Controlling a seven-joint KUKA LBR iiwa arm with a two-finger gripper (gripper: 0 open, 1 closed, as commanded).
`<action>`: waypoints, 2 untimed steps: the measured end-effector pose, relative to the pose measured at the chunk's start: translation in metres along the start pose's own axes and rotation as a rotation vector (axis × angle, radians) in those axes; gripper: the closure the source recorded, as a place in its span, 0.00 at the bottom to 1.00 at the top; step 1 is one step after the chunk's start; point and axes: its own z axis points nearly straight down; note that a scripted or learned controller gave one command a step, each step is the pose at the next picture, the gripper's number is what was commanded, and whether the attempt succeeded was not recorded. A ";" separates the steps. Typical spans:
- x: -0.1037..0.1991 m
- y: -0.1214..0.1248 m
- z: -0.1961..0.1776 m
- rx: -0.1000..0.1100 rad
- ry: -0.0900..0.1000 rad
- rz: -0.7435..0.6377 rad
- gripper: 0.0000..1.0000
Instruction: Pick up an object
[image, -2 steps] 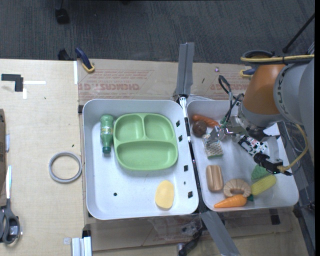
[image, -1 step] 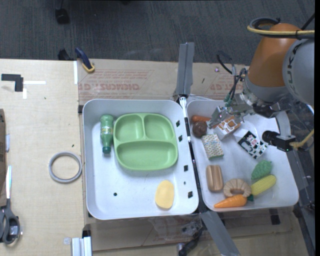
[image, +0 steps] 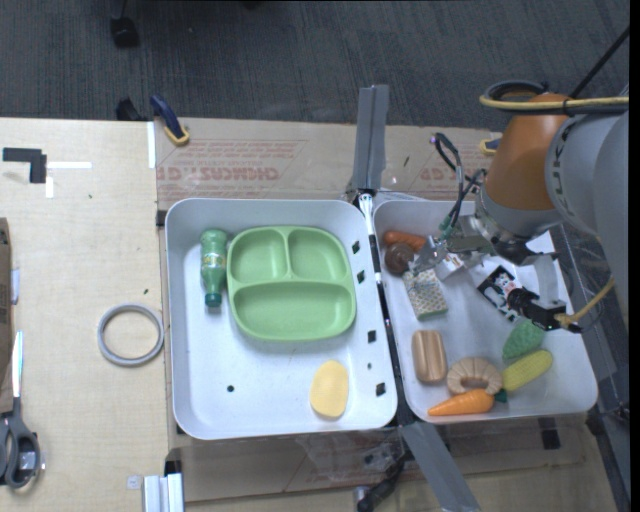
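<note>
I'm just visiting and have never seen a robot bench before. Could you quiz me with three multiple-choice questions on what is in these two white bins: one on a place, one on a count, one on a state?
1. Where does the green plastic bottle lie?
A. left bin, left of the green divided tray
B. right bin, beside the carrot
C. on the bench outside the bins

2. How many compartments has the green divided plastic tray?
A. two
B. three
C. five

3. How does the orange toy carrot sit?
A. standing upright
B. lying flat on the bin floor
C. resting on the tray

Answers: 1 A, the bottle lies in the left white bin against the tray's left edge. 2 B, two small sections above one long one. 3 B, it lies flat at the right bin's near edge.
</note>
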 end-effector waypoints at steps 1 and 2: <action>-0.023 0.049 0.010 -0.010 -0.006 -0.262 0.00; -0.020 0.032 0.009 -0.017 -0.010 -0.205 0.00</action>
